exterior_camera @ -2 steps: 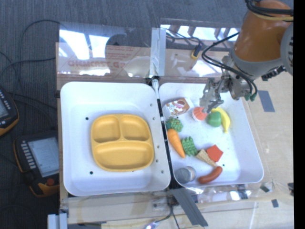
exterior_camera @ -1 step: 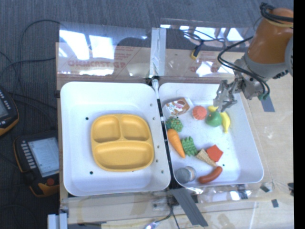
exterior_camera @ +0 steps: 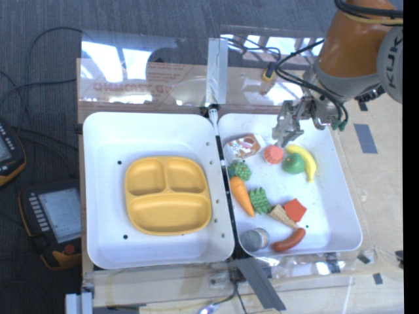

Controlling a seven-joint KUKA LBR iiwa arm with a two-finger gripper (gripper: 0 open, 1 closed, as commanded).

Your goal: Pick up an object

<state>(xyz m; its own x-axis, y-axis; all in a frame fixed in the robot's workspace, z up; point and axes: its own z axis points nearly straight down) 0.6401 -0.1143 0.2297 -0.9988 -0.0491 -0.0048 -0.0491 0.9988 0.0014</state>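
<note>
Claw (exterior_camera: 288,131) position: above the right bin (exterior_camera: 346,195), near its far edge. Finger state cannot be determined; nothing visible between them. Directly below the claw lies a pink round toy (exterior_camera: 273,154), with a yellow banana (exterior_camera: 306,158) and green fruit (exterior_camera: 293,164) just beside it.

Bench (exterior_camera: 383,175) bearing two white bins (exterior_camera: 105,142)

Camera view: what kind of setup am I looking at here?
Most likely a robot-grasping test bench in a lab. Two shallow white bins sit side by side under a grey and orange arm; the right one holds toy food like a plastic orange carrot, and a handheld control pendant lies on the carpet.
</note>
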